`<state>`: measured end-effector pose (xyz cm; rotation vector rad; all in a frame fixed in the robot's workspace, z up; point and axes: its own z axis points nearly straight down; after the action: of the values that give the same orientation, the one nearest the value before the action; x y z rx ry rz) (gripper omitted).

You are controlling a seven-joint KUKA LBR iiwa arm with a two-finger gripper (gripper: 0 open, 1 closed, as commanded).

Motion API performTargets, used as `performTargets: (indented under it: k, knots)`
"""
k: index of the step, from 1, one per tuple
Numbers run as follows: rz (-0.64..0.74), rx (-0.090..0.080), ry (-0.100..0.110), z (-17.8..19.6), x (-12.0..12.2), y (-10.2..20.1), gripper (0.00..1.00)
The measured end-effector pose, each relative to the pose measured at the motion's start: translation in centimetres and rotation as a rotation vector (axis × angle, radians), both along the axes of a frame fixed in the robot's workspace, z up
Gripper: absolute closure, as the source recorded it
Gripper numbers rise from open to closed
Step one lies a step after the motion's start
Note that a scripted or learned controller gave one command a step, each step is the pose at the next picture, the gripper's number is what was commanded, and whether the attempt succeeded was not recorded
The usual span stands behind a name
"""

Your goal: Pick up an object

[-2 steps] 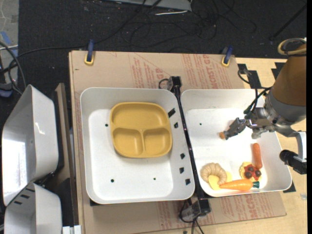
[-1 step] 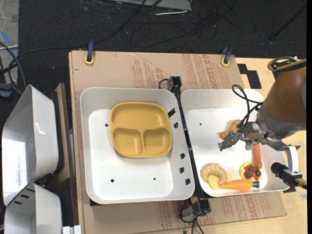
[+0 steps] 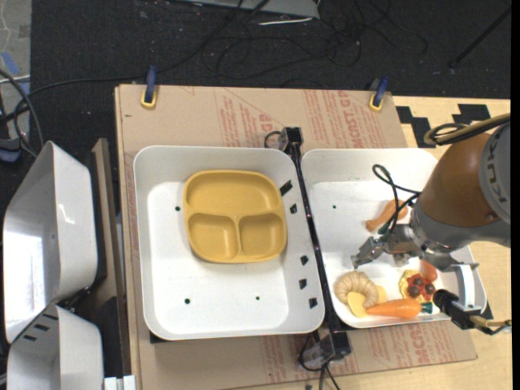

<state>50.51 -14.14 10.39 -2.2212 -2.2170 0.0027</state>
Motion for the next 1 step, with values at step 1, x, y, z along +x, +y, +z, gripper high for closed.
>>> performTargets:
  k: [1]
  knots:
    - [0.001, -0.001, -0.002, -1.21, -0.01, 0.04, 0.0]
